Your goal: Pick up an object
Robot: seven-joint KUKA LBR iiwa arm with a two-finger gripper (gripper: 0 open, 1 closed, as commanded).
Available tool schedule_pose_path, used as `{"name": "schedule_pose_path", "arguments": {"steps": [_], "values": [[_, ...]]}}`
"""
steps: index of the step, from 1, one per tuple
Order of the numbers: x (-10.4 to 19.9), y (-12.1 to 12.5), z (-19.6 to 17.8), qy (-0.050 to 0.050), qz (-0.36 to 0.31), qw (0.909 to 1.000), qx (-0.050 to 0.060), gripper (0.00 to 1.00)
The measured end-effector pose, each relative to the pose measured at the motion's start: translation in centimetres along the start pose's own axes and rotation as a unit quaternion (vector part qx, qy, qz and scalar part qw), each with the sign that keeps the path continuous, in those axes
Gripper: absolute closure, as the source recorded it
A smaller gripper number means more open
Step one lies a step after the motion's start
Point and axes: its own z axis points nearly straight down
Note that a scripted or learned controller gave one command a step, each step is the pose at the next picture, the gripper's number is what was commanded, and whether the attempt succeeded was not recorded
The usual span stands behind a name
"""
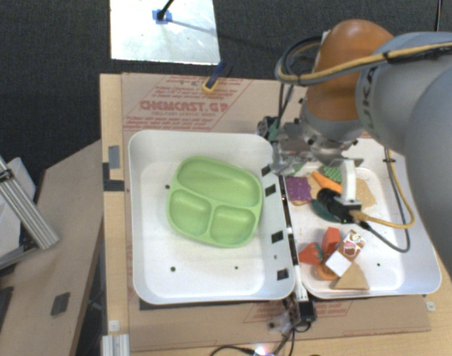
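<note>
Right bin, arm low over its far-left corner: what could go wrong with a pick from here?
1. The toys in the right bin lie crowded: the purple piece touches its neighbours, so a grab may catch two things or push them apart.
2. The gripper sits close to the wall between the bins, so a descent there could strike that wall.
3. The green tray lies alone in the left bin, far from the gripper.

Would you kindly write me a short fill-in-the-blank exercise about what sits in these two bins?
1. The green divided plate lies in the ____ bin.
2. That plate has ____ compartments.
3. The purple piece lies in the right bin, close to the ____ between the bins.
4. The arm's band above the wrist is ____.

Missing words: left; three; divider; orange
</note>
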Motion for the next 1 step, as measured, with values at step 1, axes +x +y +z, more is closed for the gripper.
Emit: {"name": "schedule_pose_path", "arguments": {"steps": [1], "values": [[-0.92, -1.54, 0.52, -0.001, 0.003, 1.0, 0.002, 1.0]]}}
